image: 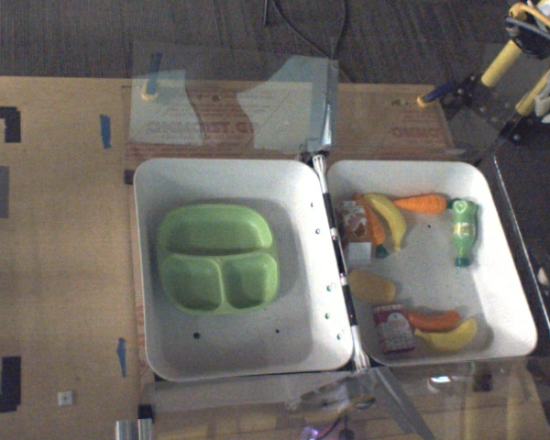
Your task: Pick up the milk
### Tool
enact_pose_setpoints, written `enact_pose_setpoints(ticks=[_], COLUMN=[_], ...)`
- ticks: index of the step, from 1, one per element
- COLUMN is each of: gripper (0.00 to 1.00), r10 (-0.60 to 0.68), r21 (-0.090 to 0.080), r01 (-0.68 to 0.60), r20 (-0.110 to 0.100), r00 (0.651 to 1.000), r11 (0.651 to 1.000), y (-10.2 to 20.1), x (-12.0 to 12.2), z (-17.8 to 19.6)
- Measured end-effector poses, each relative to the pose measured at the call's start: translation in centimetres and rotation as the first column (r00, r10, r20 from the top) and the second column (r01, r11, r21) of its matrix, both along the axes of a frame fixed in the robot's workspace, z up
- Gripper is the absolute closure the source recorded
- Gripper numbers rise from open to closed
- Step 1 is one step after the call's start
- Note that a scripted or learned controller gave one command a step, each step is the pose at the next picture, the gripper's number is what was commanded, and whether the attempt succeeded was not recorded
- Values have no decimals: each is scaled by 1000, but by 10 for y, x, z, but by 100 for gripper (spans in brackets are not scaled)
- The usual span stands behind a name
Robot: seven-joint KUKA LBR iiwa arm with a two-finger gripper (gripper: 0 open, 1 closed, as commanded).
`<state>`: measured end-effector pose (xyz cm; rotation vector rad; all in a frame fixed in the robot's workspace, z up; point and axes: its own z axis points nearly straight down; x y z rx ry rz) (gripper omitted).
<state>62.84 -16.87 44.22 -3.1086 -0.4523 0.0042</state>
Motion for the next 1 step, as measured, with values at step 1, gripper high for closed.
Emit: enact_pose_setpoints(ticks=[1], gripper=[100], r10=[101], r21=[-1], r01=[-101], r20=[4], r00=[995], r11=[995], y=[42], x=[25], z=[-7])
